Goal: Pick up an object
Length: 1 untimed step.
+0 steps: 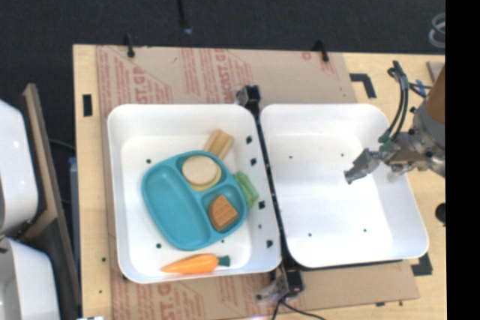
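Camera view: grey two-finger gripper [358, 170], spread unclear, hovers over bare right white bin [337, 236], approach stage; next, travel toward nine o'clock for orange plastic carrot [192, 264].

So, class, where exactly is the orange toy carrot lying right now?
The orange toy carrot lies in the left white bin, along its near edge, just below the blue divided plastic tray.
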Each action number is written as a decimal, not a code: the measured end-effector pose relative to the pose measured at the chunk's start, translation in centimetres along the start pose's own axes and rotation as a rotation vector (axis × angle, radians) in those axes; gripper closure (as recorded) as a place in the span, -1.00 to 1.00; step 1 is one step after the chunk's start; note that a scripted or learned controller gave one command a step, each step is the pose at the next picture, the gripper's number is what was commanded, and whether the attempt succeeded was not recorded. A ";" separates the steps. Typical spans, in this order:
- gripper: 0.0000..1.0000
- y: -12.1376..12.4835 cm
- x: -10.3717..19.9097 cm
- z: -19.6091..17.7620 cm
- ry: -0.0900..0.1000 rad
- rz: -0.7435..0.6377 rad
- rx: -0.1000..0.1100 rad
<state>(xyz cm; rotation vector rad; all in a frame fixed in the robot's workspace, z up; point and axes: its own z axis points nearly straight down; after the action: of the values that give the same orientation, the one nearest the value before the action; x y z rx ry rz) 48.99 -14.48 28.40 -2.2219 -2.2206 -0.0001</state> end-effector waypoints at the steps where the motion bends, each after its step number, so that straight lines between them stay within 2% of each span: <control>1: -1.00 1.0 -2.2 4.0 0.000 0.002 0.003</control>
<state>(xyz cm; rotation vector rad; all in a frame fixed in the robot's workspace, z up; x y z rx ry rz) 50.01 -16.67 24.42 -2.2223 -2.2177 0.0033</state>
